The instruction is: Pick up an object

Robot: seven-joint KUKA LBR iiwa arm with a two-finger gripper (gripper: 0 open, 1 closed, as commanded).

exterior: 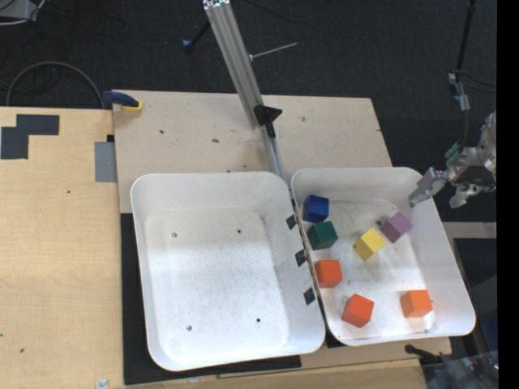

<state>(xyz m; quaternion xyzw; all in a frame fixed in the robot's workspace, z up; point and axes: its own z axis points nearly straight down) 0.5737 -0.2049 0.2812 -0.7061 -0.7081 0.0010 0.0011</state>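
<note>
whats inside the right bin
Seven blocks lie in the right bin: blue, green, yellow, purple and three orange. Nothing covers them.

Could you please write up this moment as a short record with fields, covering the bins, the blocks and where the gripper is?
bins: left bin and right bin, side by side
blocks in right bin: blue block, green block, yellow block, purple block, three orange blocks
gripper: gripper at the right bin's upper right rim, above the purple block
held object: none seen
behind bins: aluminium rail
</note>
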